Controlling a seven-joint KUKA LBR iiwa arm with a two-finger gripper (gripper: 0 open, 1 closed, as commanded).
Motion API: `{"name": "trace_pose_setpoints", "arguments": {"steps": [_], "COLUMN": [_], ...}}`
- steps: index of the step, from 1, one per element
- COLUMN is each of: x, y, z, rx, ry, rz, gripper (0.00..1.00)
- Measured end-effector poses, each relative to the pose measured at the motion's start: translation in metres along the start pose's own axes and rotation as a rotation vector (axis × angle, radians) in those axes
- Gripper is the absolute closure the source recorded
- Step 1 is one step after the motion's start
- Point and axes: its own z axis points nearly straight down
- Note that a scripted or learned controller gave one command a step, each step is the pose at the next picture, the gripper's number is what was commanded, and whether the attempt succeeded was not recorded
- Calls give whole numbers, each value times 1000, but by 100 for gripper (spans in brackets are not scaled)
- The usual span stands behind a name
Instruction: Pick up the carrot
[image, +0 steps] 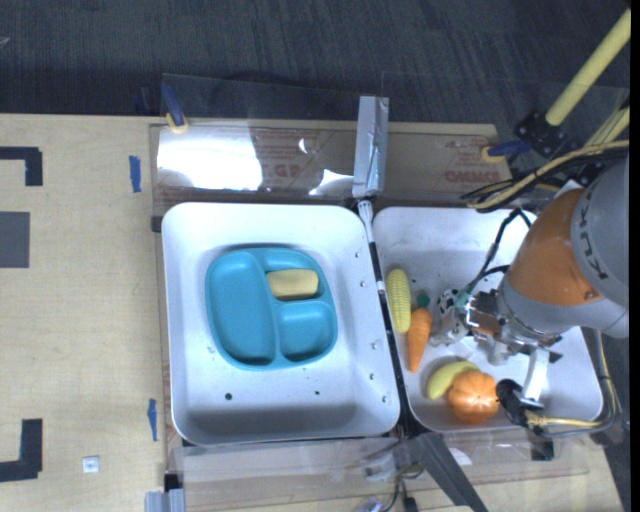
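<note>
Starting at nine o'clock, we see the left bin (190, 300) on the tabletop (70, 300), holding a blue divided plate (240, 310) with a pale yellow block (293, 284) in its upper right compartment.

Moving across the divide, the right bin (440, 235) holds the food items against its left wall. An ear of corn (398, 298) lies lengthwise, and just at its five o'clock sits the carrot (418, 338), tip pointing toward six o'clock, thick end up near a small green bit. Below it, at about five o'clock from the carrot, a yellow-green fruit (445, 378) touches an orange fruit (473, 396).

At three o'clock from the carrot, we find the gripper (470, 325) under the arm's orange band, close beside the carrot but not on it. We cannot tell how its end stands, and nothing visible is held.

We judge the carrot a light, stiff, smooth plastic toy, likely to slip or roll if pinched near the narrow tip. We would take it across its thicker upper half, squeezing across the width, clear of the corn.
</note>
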Motion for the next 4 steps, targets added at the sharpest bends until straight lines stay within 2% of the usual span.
{"name": "trace_pose_setpoints", "arguments": {"steps": [1,2,3,4], "x": [-29,-97,7,-33], "y": [-11,7,-29,-17], "z": [0,-30,0,-34], "rx": [-1,10,-2,6], "ry": [4,4,2,-3], "rz": [199,294,454,832], "gripper": [0,0,0,0]}}
